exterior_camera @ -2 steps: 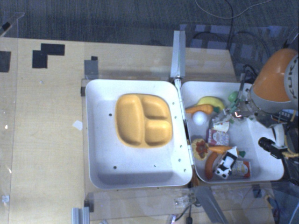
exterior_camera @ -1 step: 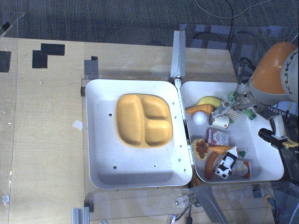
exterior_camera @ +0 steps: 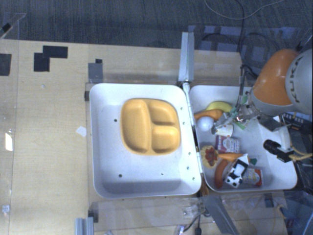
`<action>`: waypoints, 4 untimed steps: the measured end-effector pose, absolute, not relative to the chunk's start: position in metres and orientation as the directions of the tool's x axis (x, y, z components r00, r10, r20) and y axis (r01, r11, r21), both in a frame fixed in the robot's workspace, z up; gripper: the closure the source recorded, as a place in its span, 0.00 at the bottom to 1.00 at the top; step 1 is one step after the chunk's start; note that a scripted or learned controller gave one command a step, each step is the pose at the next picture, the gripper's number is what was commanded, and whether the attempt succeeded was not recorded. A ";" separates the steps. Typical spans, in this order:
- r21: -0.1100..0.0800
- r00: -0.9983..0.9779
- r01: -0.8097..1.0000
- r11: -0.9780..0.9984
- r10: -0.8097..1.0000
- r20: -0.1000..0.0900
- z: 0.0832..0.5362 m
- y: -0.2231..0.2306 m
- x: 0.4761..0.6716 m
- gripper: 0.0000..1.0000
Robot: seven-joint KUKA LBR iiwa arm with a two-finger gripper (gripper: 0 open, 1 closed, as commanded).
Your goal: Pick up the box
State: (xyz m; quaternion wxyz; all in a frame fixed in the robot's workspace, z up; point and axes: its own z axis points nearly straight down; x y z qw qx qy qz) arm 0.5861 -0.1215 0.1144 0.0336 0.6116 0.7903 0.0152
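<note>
The desk point(exterior_camera: 49, 131) is light wood, w/ two white bins side by side. The left bin point(exterior_camera: 105, 170) has a yellow tray point(exterior_camera: 149, 125) in it, w/ three dips: one long one on the left, two small ones on the right. The tray sits in the upper middle of that bin.

The right bin point(exterior_camera: 281, 175) is full of small stuff. Near the top is a yellow banana point(exterior_camera: 218, 106). Just below it is an orange thing point(exterior_camera: 208, 114), and next to that a white ball point(exterior_camera: 205, 124). In the middle is a small box point(exterior_camera: 227, 144) w/ a red and white label, lying flat. Under it is a carrot-like orange piece point(exterior_camera: 231, 156), and a red and yellow thing point(exterior_camera: 210, 155) to the left. At the bottom sits a black and white cube point(exterior_camera: 237, 173), w/ a flat packet point(exterior_camera: 254, 177) just beside it on the right.

The arm point(exterior_camera: 279, 82) comes in from the right, grey w/ a big orange part. The gripper point(exterior_camera: 234, 119) is low over the top part of the right bin, just above the box and near the banana. Something small and white sits right at its tip. Can't tell if the gripper is apart or together, too small and busy there.
</note>
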 end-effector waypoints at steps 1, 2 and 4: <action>0.067 -0.299 0.951 0.302 0.953 -0.040 0.115 -0.107 0.575 0.00; 0.007 -0.510 0.860 0.510 0.860 -0.005 0.100 -0.101 0.562 0.00; 0.009 -0.165 0.986 0.165 0.986 -0.001 0.088 -0.101 0.588 0.00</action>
